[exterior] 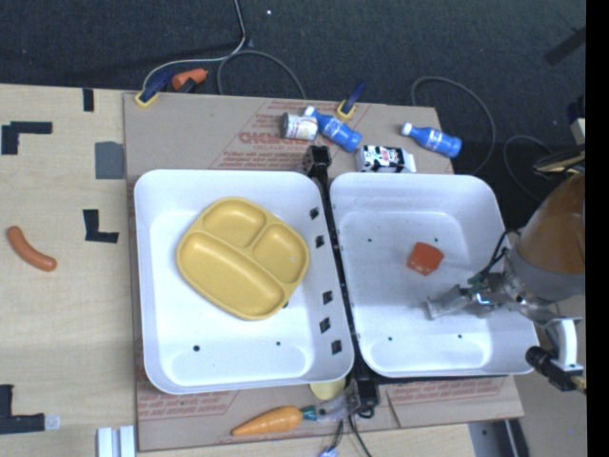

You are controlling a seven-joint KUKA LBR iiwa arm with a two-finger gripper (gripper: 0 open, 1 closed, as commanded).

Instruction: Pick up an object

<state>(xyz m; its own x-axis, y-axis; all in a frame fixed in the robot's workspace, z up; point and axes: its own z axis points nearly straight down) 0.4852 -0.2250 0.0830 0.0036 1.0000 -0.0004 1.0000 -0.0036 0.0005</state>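
Note:
A small orange-red block (425, 258) lies in the right bin (381, 350), near its middle. My gripper (445, 305) reaches in from the right and hovers low over the bin floor, just below and slightly right of the block, apart from it. Nothing shows in its grasp. The arm's orange band (561, 231) sits past the bin's right wall.
A yellow divided plate (245, 255) lies in the left bin (171, 350). Behind the bins are two blue bottles (433, 140) (340, 131), a white bottle (300, 125) and a black-and-white carton (385, 159). A carrot (268, 421) lies in front, a sausage (30, 248) far left.

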